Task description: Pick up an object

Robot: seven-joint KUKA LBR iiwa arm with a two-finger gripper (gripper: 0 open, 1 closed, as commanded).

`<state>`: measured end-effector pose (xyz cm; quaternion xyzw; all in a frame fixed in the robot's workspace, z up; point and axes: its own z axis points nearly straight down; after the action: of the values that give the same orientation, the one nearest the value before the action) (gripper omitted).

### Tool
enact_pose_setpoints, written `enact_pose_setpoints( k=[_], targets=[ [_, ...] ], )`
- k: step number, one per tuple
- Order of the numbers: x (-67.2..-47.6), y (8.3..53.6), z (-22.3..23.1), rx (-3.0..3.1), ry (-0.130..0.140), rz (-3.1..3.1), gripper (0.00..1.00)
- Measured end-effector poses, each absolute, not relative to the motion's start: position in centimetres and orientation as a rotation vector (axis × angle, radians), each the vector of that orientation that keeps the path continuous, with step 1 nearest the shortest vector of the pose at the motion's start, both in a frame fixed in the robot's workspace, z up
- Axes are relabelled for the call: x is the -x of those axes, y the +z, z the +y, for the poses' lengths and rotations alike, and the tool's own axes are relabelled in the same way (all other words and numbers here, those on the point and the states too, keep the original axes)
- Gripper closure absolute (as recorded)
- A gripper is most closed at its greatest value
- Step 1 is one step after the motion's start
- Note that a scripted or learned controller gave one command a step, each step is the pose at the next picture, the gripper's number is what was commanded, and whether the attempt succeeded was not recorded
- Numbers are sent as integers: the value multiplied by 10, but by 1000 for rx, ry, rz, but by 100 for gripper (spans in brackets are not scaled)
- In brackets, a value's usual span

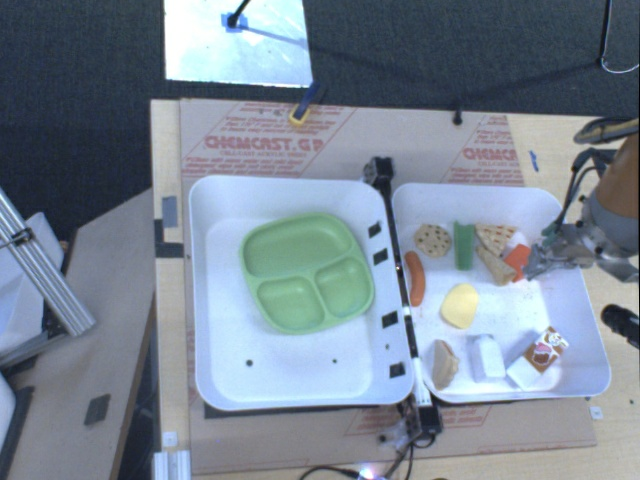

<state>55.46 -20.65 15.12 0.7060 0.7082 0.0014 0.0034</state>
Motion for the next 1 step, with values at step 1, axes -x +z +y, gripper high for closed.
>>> enact_pose_setpoints(
  k=[1],
  targets=[
    [-555, 194, -205, -2214, 3, 2223, 100]
  ],
)
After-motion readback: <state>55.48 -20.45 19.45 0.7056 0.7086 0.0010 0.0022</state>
